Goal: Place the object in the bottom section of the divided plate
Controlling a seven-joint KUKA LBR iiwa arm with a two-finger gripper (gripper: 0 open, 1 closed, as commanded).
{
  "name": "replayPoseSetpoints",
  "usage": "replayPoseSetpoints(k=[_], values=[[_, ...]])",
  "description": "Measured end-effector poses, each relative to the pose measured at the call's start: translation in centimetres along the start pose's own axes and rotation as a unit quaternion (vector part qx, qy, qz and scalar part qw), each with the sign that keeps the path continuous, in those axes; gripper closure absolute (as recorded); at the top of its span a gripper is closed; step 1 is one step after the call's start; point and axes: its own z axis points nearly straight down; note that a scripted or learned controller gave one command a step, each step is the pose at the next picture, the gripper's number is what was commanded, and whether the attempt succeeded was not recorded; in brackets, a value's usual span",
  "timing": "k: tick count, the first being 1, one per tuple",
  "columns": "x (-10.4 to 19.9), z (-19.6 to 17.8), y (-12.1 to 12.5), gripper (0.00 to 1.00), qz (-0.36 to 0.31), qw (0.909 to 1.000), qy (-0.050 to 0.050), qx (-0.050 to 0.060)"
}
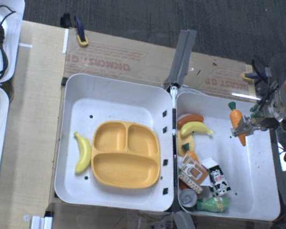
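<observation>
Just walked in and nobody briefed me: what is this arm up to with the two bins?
The gripper hangs over the right bin with a toy carrot at its fingers, lifted clear of the pile of toy food there. The orange divided plate sits in the left bin, a banana beside it. Nothing lies in the plate's bottom section yet.

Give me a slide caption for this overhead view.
Arm lifts a toy carrot above the right bin; divided plate waits.
</observation>
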Motion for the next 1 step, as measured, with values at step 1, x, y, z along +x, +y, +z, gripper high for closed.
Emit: replayPoseSetpoints(k=[1], values=[[8.98,4.27,-4.1,1.0,-0.048,0.9989,0.001,0.001]])
